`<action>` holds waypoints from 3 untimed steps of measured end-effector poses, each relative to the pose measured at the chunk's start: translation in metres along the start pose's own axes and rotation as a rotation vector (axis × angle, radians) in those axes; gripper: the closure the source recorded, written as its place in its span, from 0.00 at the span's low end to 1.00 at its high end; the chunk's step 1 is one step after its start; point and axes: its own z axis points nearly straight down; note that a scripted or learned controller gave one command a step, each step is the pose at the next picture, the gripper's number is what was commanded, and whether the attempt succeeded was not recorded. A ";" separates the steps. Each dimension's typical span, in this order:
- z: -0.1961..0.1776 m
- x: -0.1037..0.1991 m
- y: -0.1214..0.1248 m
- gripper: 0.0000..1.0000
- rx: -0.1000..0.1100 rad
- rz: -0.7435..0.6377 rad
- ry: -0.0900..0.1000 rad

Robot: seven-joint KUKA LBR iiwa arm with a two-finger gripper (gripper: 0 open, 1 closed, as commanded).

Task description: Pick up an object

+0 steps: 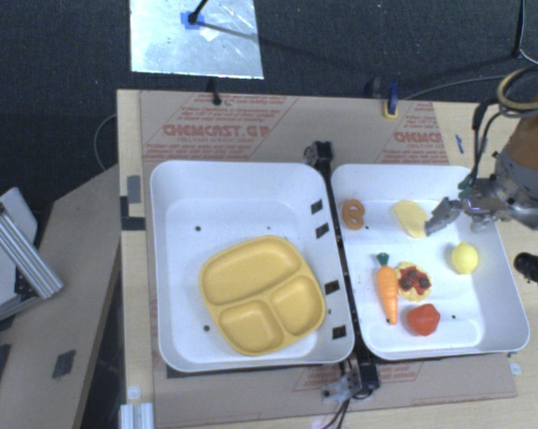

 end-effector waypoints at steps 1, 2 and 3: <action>-0.008 0.001 0.003 0.00 -0.013 -0.003 -0.003; 0.036 0.007 0.003 0.00 -0.011 -0.002 -0.002; 0.078 0.008 0.000 0.00 -0.010 -0.001 -0.002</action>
